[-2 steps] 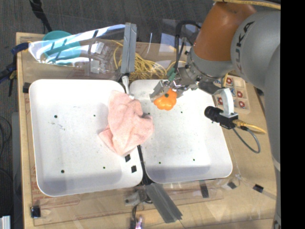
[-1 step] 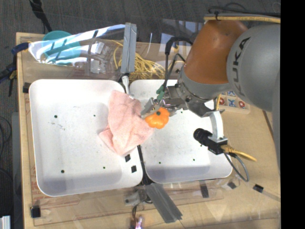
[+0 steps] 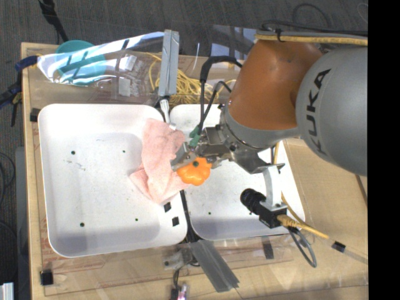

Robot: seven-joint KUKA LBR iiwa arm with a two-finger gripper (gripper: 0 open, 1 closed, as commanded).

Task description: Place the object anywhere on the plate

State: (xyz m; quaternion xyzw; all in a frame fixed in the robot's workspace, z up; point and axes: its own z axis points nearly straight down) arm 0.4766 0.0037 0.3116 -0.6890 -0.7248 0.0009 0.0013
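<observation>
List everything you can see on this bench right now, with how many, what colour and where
bins: two, white, side by side on the bench
cloth: one, pink, crumpled at the left bin's right edge
orange object: one, orange, over the seam between the bins, at the hand's tip
yellow cable: one tangle, behind the bins
clear plastic sheet: one, back left of the bench
teal object: one, back left corner
arm: one, grey with orange band, from the right
hand: one, above the orange object
</observation>
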